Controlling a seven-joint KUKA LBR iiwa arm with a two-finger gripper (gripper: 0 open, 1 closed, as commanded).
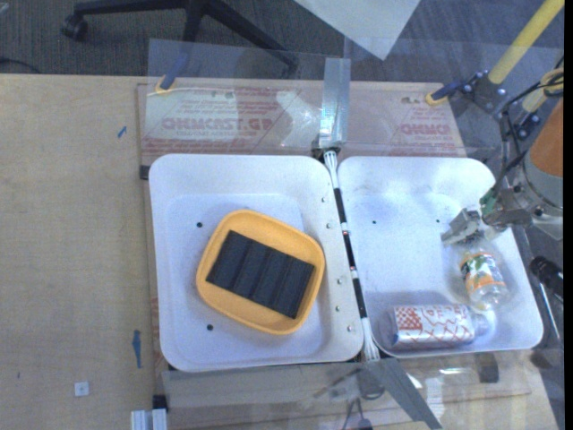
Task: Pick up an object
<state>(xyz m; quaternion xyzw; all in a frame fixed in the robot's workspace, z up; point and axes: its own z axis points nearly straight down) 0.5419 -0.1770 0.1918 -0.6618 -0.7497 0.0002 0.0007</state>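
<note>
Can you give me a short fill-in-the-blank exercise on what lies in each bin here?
1. The yellow tray with a dark insert lies in the ____ bin of the camera view.
2. The small bottle lies in the ____ bin.
3. The red-and-white patterned pack lies along that bin's ____ edge.
4. The end effector is above the ____ bin.

Missing words: left; right; near; right

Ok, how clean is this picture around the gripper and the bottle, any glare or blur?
Camera view: the white bins wash out under bright light, so the right bin's rim is faint; the gripper is small and soft-edged; the small bottle glints and blurs; the yellow tray is sharp.
</note>
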